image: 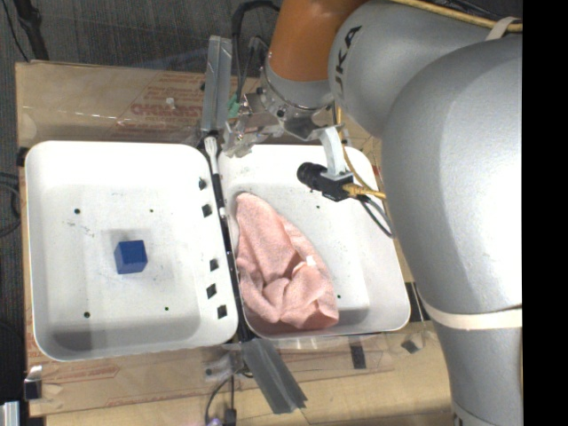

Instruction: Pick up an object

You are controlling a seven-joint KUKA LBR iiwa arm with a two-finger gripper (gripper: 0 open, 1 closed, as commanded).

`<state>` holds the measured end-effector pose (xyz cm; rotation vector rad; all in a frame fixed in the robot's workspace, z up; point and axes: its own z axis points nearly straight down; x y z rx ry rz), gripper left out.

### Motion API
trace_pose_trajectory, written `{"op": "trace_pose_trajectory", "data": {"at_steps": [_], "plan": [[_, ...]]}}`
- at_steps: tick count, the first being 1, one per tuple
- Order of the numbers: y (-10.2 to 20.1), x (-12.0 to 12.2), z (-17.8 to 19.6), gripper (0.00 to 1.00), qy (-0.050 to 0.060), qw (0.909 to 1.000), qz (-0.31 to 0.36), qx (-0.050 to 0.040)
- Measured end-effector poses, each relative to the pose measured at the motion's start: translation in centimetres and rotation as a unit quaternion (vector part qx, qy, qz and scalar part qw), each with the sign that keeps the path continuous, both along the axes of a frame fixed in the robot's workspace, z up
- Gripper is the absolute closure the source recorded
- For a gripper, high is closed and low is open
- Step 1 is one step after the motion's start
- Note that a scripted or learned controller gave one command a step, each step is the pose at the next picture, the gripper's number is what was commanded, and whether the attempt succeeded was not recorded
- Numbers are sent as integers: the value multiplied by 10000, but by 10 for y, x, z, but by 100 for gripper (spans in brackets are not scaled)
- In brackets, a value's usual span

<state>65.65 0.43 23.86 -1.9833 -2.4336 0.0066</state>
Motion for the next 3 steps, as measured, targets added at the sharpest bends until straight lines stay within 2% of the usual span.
{"op": "trace_pose_trajectory", "data": {"at_steps": [1,2,3], "plan": [[54,0,89,100,-17,9981,-621,2],[65,0,101,100,-13,9985,-551,-1],[69,-1,18,100,4,9977,-681,-3]]}}
